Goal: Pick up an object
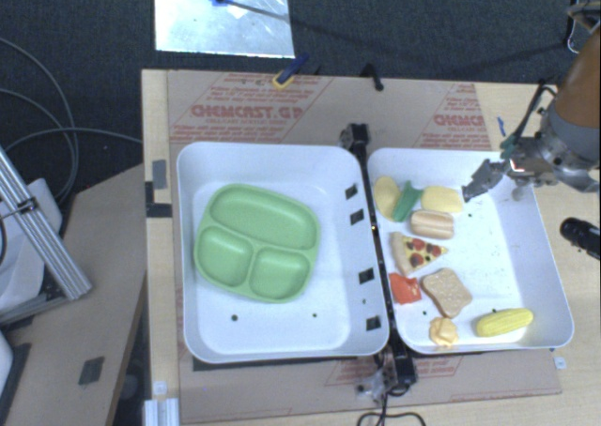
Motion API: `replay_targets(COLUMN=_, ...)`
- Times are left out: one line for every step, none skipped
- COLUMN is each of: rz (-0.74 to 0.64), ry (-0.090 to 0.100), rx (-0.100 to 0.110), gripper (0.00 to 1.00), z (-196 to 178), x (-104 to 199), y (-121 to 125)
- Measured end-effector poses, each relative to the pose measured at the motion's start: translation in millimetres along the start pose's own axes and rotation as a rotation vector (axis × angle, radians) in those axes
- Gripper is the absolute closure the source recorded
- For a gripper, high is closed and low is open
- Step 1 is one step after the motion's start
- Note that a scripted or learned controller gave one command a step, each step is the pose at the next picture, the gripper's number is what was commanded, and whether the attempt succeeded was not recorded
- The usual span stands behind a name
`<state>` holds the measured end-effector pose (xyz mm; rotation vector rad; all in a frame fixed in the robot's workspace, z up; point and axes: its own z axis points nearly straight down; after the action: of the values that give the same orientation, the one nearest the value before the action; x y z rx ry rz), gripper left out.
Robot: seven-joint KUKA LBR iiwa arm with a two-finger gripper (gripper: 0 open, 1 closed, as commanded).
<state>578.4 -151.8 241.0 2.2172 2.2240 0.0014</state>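
Several toy foods lie in the right bin: a hot dog, a pizza slice, a slice of toast, a corn cob, a red piece, a green piece and yellow pieces. My gripper hangs over the bin's upper right part, just right of the yellow piece and the hot dog. Its fingers look spread, with nothing between them. It touches none of the foods.
The left bin holds a green divided plate. A black divider with clips runs between the two bins. The arm comes in from the upper right. A shiny sheet lies beyond the bench.
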Motion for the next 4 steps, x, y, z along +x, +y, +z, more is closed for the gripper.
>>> replay_targets(rz=0.003, ry=0.005, rx=0.015, gripper=0.0, z=124.8, x=15.7, y=-56.0)
replay_targets(rz=-0.002, ry=-0.001, rx=-0.006, gripper=0.0, z=154.9, x=70.8, y=-46.9)
replay_targets(rz=0.004, ry=-0.001, rx=-0.004, gripper=0.0, z=155.1, x=68.1, y=-91.5)
replay_targets(rz=-0.001, ry=-0.003, rx=-0.019, gripper=0.0, z=-8.8, x=59.4, y=-88.1)
